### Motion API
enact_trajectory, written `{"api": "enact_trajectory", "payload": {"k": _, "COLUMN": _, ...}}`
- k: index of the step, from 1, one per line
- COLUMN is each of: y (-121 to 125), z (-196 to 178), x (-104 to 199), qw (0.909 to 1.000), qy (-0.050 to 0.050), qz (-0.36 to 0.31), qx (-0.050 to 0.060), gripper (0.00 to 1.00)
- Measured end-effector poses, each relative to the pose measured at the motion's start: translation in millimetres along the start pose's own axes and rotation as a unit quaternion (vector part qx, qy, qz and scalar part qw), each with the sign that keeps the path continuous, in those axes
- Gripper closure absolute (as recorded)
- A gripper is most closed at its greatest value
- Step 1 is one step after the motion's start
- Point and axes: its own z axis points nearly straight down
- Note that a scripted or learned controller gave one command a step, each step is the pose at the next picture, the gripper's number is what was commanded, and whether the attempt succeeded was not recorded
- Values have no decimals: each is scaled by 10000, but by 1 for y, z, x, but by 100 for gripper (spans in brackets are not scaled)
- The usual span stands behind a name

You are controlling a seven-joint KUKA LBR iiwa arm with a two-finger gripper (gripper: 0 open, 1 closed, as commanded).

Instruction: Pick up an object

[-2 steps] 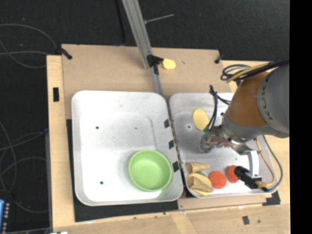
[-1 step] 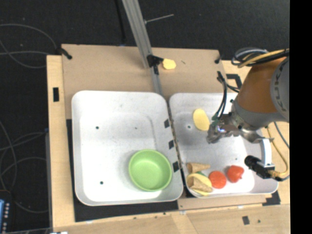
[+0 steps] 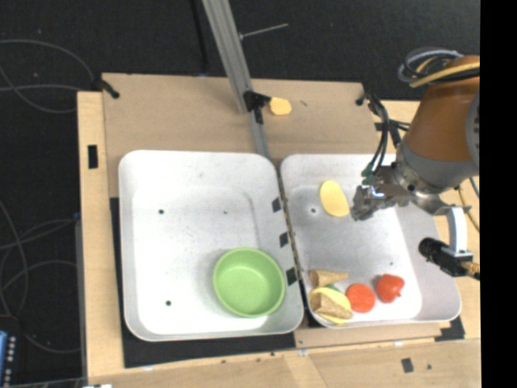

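Camera view: the gripper [image 3: 361, 206] is seen low over the right bin [image 3: 420, 241], just right of a yellow object [image 3: 334, 198] lying at the bin's far left. Whether its fingers are apart or together cannot be told. Two red objects [image 3: 376, 293] and a sandwich-like piece [image 3: 329, 294] are gathered at the near edge. A green bowl [image 3: 249, 281] is seated in the left bin [image 3: 161, 217].

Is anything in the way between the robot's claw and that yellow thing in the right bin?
Nothing visible is. The gripper sits just right of the yellow thing, with bare white bin floor around them. The two red pieces and the sandwich pieces lie apart, along the bin's near edge.
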Motion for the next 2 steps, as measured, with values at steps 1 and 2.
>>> {"api": "enact_trajectory", "payload": {"k": 1, "y": 1, "z": -17, "x": 0, "qw": 10000, "qy": 6, "qz": -3, "qx": 24, "gripper": 100}}
{"api": "enact_trajectory", "payload": {"k": 2, "y": 19, "z": -24, "x": 47, "qw": 10000, "qy": 12, "qz": -16, "qx": 31, "gripper": 100}}
